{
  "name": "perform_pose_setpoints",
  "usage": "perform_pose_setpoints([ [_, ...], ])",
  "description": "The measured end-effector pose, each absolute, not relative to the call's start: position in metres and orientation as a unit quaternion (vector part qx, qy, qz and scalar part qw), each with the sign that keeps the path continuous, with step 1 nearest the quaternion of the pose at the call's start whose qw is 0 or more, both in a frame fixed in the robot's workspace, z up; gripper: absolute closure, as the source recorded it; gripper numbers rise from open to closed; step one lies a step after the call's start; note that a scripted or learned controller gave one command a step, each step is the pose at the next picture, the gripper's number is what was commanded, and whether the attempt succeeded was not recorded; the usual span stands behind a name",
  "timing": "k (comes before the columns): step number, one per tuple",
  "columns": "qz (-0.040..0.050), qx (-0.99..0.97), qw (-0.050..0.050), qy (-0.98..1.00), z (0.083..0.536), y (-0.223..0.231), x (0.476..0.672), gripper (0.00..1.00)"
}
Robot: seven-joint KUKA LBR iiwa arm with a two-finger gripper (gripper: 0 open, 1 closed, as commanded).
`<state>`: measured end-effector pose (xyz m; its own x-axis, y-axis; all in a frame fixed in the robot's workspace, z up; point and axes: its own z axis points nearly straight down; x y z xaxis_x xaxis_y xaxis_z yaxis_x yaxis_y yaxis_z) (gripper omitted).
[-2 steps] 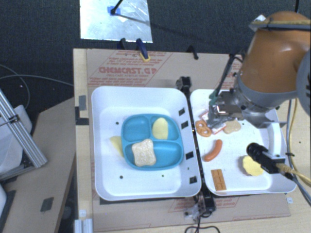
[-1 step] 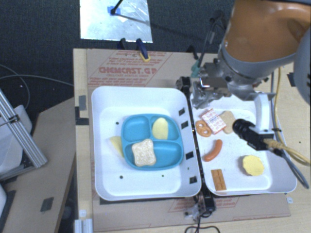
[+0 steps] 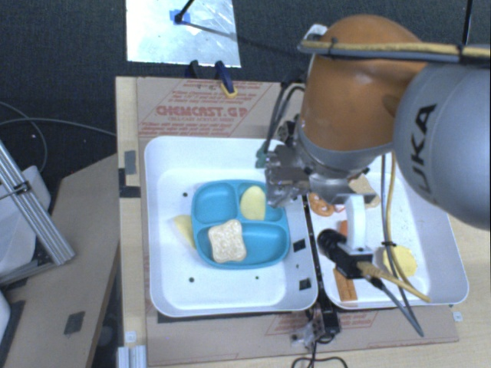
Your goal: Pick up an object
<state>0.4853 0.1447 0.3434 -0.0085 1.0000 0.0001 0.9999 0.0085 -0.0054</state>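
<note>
Hand hovers beside blue tray holding bread.

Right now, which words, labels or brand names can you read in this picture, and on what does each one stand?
"CHEMCAST GP": red print on the brown cardboard sheet behind the white bins.
"UKA": black letters on the grey arm; the start is cut off.
Smaller red print around "CHEMCAST GP": too blurred to read.

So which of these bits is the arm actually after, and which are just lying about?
Could be picked:
- toast
- yellow egg-shaped piece
- blue tray holding both
- gripper beside the tray

Just lying about:
- silver sheet
- cardboard
- metal rail
</note>
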Motion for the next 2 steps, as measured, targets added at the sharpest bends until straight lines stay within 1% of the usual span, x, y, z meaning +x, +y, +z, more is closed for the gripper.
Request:
perform_pose_setpoints([
  [1,-0.0018,-0.703,-0.001,-0.711,0.358,0.142,0.487,1.0],
  [2,0.0011,-0.708,0.0,-0.706,0.316,0.115,0.501,1.0],
])
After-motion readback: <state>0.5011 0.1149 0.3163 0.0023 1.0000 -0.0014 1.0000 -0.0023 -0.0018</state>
